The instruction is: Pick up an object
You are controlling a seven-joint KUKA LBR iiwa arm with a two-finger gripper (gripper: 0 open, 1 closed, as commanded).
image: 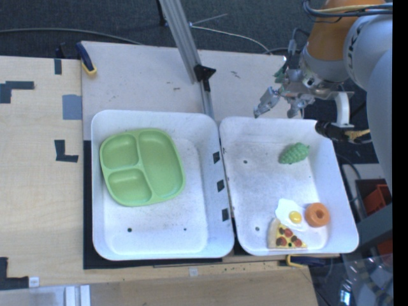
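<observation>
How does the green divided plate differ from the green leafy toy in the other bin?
The green divided plate is large, flat, pale green, with three compartments; the green leafy toy is small, bumpy and darker. The plate lies in the left bin, the toy in the right bin. Both are green and lie untouched.

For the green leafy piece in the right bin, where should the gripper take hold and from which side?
Probably from straight above, closing across the narrow width of the green leafy piece near its middle. It lies flat and alone on the right bin floor, long axis running roughly left to right, with open space on both long sides. The gripper sits above the bin's far edge.
</observation>
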